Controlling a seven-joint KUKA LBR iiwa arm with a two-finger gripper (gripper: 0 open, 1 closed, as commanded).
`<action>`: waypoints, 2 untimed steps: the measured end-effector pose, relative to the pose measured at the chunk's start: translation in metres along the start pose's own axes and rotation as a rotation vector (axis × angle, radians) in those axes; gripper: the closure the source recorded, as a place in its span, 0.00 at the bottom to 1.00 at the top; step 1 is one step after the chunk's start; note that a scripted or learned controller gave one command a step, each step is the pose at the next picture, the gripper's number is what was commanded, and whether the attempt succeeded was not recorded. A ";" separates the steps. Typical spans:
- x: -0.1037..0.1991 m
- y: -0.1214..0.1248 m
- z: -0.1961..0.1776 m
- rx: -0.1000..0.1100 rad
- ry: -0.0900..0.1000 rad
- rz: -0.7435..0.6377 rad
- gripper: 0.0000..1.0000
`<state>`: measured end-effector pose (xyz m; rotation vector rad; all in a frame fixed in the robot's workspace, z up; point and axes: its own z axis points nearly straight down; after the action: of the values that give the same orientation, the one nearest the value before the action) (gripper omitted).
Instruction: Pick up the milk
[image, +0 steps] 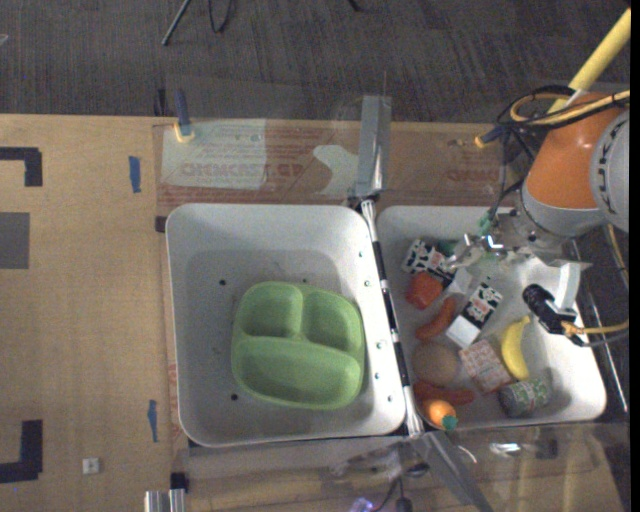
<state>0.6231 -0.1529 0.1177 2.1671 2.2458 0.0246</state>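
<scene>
The milk (481, 305) (a small carton left of the banana (514, 348)) looks light and stiff; grip its flat sides. Gripper (487, 247) state: cannot tell.

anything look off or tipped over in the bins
Nothing spilled or broken. The right bin holds a loose jumble: two cow-patterned milk cartons lie tipped among toy food. The green divided plate sits flat in the left bin.

Glossy white plastic bins (190, 300), matt green plastic tray (298, 345)
</scene>
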 end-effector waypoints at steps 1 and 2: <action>-0.008 -0.026 0.007 -0.030 -0.007 0.050 0.00; -0.009 -0.027 -0.001 -0.024 -0.005 0.052 1.00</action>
<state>0.5962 -0.1627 0.1180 2.2101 2.1753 0.0465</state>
